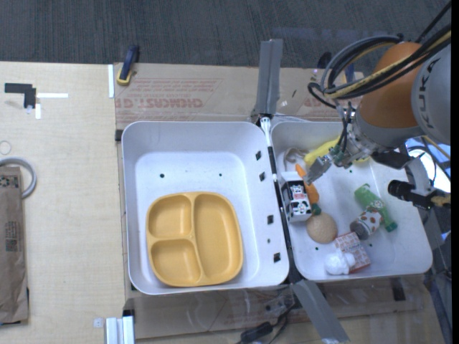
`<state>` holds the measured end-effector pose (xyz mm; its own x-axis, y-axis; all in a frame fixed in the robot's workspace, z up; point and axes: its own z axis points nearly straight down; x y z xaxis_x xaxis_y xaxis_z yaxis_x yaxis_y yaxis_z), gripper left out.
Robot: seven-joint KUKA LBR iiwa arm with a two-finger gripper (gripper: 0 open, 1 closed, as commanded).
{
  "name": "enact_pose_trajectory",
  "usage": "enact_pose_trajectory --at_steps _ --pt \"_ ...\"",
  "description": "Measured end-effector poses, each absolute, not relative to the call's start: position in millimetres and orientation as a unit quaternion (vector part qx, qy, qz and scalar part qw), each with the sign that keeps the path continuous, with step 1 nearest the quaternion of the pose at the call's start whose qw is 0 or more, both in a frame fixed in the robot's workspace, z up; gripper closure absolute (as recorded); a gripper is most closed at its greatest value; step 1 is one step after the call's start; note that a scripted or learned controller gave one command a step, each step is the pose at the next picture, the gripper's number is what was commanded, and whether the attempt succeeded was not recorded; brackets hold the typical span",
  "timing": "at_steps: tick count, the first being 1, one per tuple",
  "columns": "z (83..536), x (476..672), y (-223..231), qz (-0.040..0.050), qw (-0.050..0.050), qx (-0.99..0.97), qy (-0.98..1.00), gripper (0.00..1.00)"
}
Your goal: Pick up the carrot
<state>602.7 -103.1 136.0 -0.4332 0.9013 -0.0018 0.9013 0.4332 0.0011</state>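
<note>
While hanging over the right bin (pixel 423 260), the gripper (pixel 316 169) is sitting beside the carrot (pixel 307 183).
Finger spread: cannot tell. Reversed cardboard (pixel 193 95) print is reading "CHEMCAST".

Small orange carrot (pixel 307 182), slanted, mostly hidden, just beside my bin wall (pixel 276 165), under my fingertips.

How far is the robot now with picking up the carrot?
Done: the arm has reached into the right bin, and the end effector is low, close to the carrot. In hand: nothing that I can confirm; the carrot lies on the bin floor beside a small black and white box. Left: grasping the carrot and lifting it.
</note>
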Motion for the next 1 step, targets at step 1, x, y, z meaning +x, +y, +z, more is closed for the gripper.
enact_pose_trajectory --at_steps 1 --pt "108.3 581.2 -102.6 0.0067 0.018 0.459 0.888 0.0"
